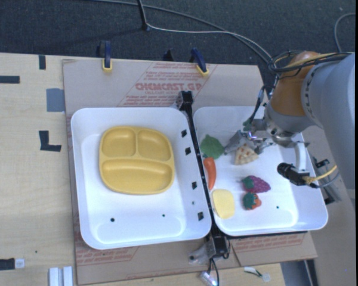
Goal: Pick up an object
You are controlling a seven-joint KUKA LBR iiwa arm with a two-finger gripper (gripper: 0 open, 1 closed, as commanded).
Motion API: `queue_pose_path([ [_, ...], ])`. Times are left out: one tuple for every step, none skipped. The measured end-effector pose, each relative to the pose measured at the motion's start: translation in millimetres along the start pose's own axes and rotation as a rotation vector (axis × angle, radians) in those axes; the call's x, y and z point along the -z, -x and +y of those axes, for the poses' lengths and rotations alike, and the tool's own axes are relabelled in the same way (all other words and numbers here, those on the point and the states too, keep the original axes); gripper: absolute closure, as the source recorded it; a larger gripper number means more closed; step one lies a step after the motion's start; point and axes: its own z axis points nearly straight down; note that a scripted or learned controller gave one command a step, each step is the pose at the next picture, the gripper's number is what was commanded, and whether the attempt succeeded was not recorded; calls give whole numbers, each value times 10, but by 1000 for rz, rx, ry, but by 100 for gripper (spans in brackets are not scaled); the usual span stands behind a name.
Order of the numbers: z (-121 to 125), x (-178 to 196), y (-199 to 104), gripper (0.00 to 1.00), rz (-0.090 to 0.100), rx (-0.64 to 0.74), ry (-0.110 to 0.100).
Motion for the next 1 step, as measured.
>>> queue_pose_path([
  [-1, 96, -2, 100, 0, 1, -2],
])
